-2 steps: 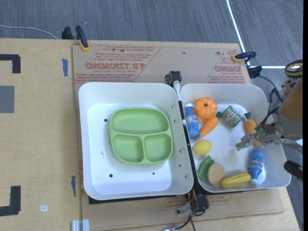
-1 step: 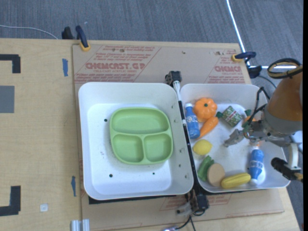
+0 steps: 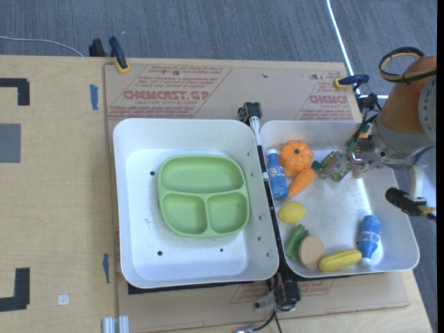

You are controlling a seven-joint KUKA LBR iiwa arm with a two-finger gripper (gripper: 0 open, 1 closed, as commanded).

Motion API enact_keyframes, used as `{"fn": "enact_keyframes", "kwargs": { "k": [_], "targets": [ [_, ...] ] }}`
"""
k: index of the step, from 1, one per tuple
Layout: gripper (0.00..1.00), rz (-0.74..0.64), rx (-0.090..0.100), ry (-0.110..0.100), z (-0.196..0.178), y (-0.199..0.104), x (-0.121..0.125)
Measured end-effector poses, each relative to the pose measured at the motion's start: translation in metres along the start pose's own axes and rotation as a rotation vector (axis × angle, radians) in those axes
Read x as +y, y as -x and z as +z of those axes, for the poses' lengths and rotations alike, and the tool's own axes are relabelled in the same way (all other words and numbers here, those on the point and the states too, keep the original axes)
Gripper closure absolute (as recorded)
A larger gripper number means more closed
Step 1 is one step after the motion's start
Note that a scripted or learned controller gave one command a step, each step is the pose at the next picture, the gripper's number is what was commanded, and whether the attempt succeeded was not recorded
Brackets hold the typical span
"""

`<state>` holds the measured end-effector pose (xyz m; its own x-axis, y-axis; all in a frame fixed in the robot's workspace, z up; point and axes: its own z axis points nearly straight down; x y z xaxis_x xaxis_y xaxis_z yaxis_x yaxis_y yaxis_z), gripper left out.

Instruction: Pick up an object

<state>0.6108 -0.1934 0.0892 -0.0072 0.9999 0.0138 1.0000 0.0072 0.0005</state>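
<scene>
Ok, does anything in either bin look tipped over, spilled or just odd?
Nothing looks spilled or broken. The green divided plate sits flat in the left bin. The toy food in the right bin is a loose jumble: both blue bottles lie on their sides, and the carrot rests beside the orange pumpkin.

Two white bins (image 3: 132, 207), one green tray (image 3: 203, 194), two blue bottles (image 3: 276, 174), one pumpkin (image 3: 296, 155), one carrot (image 3: 301, 182).

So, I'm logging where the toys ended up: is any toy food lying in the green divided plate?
No, the green divided plate holds nothing; toys like the orange pumpkin lie in the right bin.
</scene>
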Motion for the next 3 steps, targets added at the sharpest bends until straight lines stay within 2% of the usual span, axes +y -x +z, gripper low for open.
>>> {"fn": "enact_keyframes", "kwargs": {
  "k": [1, 2, 3],
  "targets": [
    [0.0, 0.004, -0.013, 0.003, 0.002, -0.008, 0.011],
    [1.0, 0.003, -0.018, 0.009, -0.009, -0.007, 0.012],
    [1.0, 0.004, -0.014, 0.002, -0.103, -0.094, 0.034]
  ]
}}
